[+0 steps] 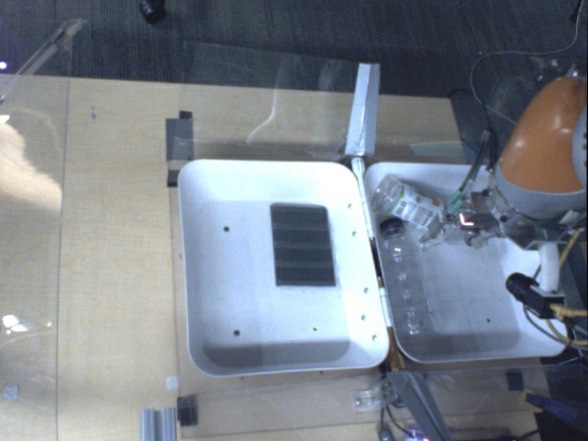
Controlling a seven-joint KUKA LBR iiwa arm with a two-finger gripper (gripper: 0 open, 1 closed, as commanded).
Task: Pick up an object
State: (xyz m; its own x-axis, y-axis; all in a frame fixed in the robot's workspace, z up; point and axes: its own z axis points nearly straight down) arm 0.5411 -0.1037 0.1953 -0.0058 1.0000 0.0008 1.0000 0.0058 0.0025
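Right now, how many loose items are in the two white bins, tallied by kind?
Dark ribbed rectangular pad, in the left bin: 1
Clear plastic bottles, in the right bin: 2, one crumpled by the far-left corner, one lying along the left wall
Total: 3

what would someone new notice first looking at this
Most likely the dark ribbed rectangular block lying alone near the middle of the left bin, sharp against the white. Next, the arm's big orange band at the right edge, above the right bin. Its hand sits low over that bin's far end, beside some clear plastic items that are hard to make out against the white floor.
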